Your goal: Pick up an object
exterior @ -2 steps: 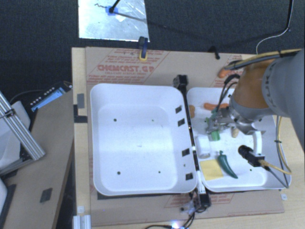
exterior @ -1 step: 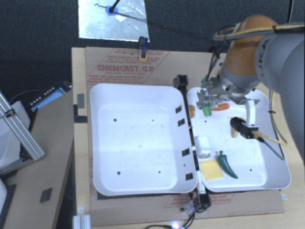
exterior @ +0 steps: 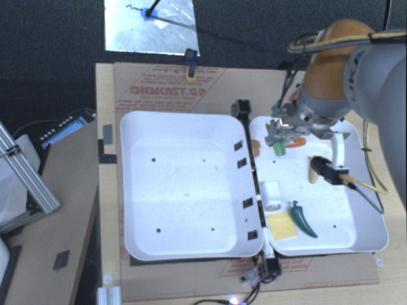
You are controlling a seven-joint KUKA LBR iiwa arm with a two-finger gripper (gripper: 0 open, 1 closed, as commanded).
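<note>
Camera view: gripper [exterior: 277, 134] is lowered into the right bin [exterior: 372, 224] over a small green object [exterior: 279, 149]; finger state cannot be told.

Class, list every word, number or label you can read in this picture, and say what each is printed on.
"CHEMCAST GP": red print on the brown cardboard sheet under the two white bins, behind the left white bin.
Smaller red print on the same sheet's front edge: too blurred to read.
</note>
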